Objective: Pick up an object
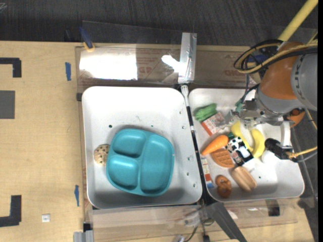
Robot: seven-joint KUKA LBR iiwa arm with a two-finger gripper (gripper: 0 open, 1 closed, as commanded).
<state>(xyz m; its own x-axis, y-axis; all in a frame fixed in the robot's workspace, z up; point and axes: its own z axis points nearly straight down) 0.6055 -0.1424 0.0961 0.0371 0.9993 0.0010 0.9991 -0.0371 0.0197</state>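
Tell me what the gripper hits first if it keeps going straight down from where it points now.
Likely the banana: the gripper sits over the right bin's pile, above the banana's upper end. Depth is unclear from this slant, so the packet beside it could be met first.

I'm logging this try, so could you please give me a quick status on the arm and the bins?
Gripper low over the right bin, fingers unreadable. Banana, carrot and other toy food crowded just below. Teal plate and cookie in left bin.
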